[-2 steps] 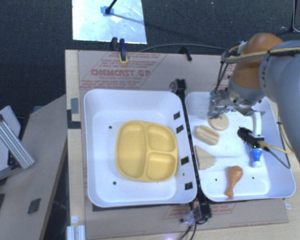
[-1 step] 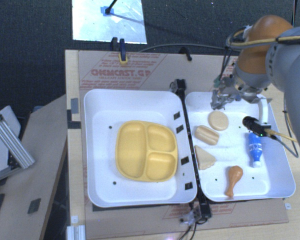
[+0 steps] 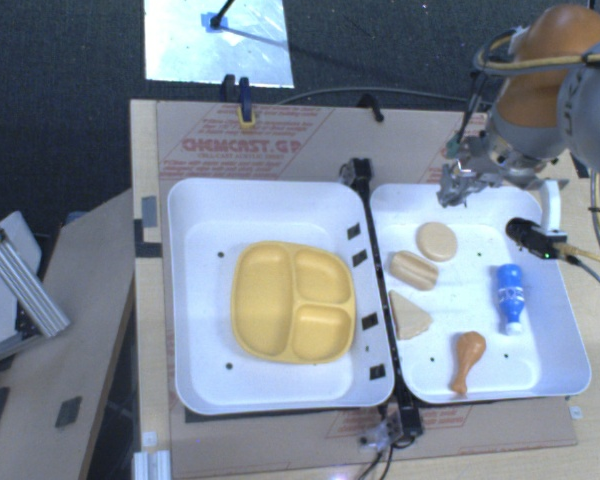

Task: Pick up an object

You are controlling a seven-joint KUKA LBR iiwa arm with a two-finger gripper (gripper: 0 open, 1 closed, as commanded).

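Note:
The right bin (image 3: 560, 368) holds a round tan cookie (image 3: 437, 240), a hot dog bun (image 3: 413, 269), a tan sandwich wedge (image 3: 409, 315), a chicken drumstick (image 3: 467, 358) and a blue bottle (image 3: 509, 296). My gripper (image 3: 457, 184) hangs over the far left part of that bin, just above and behind the cookie. Nothing shows between its fingers. A yellow divided plate (image 3: 292, 302) lies in the left bin (image 3: 195, 268).
A black divider (image 3: 375, 288) runs between the two bins. A blue and yellow clamp (image 3: 245, 101) sits on the board behind the left bin. A shiny metal sheet (image 3: 218, 28) lies farther back. An aluminium rail (image 3: 15, 273) leans at the left.

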